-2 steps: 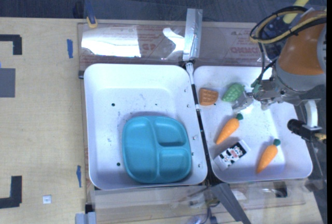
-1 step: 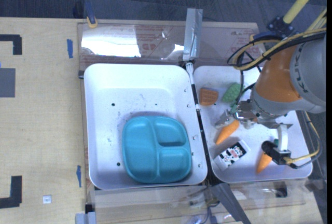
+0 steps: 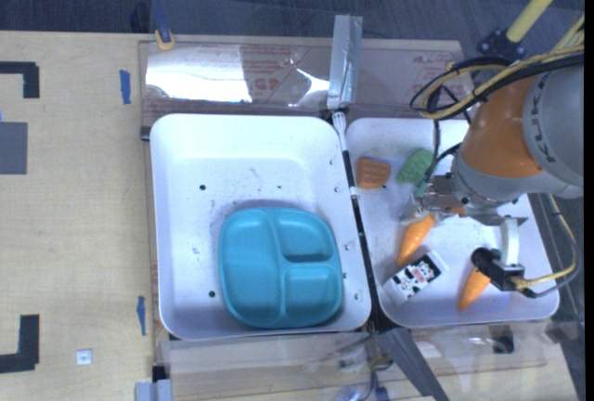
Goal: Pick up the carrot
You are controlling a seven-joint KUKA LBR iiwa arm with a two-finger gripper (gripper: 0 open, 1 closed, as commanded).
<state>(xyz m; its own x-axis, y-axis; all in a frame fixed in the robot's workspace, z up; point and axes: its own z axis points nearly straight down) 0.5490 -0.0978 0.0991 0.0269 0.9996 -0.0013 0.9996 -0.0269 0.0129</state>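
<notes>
In the right bin (image 3: 538, 297), an orange carrot (image 3: 414, 240) lies at a slant, thick end up and tip pointing down-left. A second orange carrot-like cone (image 3: 473, 289) lies lower right of it. My gripper (image 3: 434, 200) hangs below the arm's orange band (image 3: 497, 141), right above the first carrot's thick end and seemingly touching it. The wrist body hides the contact.
The right bin also holds an orange waffle-like piece (image 3: 373, 173), a green item (image 3: 416, 166) and a black-and-white patterned block (image 3: 413, 276). A teal divided plate (image 3: 278, 267) sits in the left bin (image 3: 186, 167). Black and yellow cables (image 3: 444, 84) loop by the arm.
</notes>
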